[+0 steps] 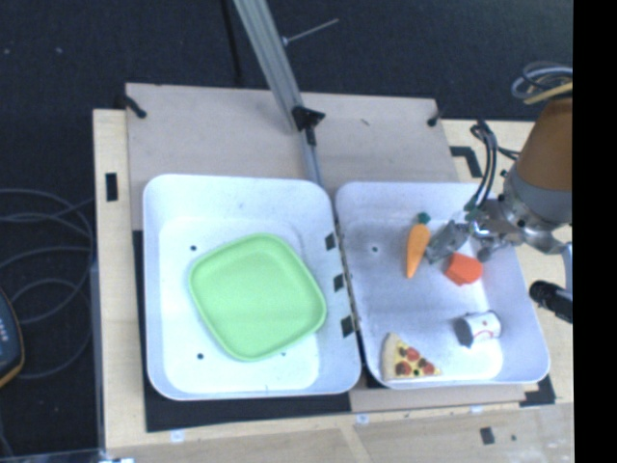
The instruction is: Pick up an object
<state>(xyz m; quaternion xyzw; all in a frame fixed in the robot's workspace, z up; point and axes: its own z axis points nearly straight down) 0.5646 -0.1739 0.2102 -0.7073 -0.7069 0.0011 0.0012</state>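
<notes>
Where claw (461, 242) hovers, orange block (464, 270) lies just below.

A robotics lab: a plywood bench (241, 123) on dark carpet carries two white bins (164, 355), with loose cables (39, 249) at left, a metal mast (270, 51) behind and a grey-and-orange arm (545, 167) at right.

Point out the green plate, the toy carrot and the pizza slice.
green plate (256, 295): camera view, its flat centre.
toy carrot (415, 250): camera view, mid orange body.
pizza slice (408, 360): camera view, its topped middle.
</notes>
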